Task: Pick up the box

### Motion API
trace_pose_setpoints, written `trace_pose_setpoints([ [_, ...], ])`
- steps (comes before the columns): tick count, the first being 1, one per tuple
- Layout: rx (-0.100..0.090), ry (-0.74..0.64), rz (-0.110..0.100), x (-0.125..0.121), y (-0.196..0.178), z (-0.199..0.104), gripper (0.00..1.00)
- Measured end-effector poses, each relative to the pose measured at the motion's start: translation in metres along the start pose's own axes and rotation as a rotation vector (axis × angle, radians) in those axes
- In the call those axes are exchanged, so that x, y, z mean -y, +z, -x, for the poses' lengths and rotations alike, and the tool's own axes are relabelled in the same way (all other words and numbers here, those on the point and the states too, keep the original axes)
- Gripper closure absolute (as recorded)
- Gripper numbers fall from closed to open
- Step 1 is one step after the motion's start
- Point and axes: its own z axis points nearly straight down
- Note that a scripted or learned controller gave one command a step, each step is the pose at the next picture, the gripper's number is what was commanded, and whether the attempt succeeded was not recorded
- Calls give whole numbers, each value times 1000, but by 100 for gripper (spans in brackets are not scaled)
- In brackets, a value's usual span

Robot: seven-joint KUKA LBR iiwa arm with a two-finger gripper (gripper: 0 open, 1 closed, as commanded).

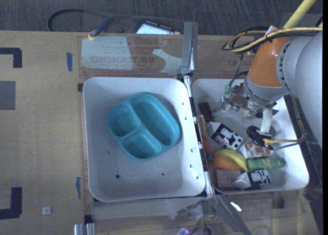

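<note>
Approach step: the gripper (249,107), finger state unreadable, hangs over the right white bin (297,175), above the small black-and-white patterned box (227,137) lying amid clutter; next it needs a clean descent onto it.

dim, soft focus, bluish cast, faint shadows

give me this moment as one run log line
arm: over right bin | gripper: above clutter, nothing seen held | box: lying by banana | left bin: teal tray
</note>
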Motion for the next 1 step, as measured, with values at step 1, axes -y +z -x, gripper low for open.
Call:
trace_pose_setpoints([
  [1,2,123,-6,-46,1,-4,0],
])
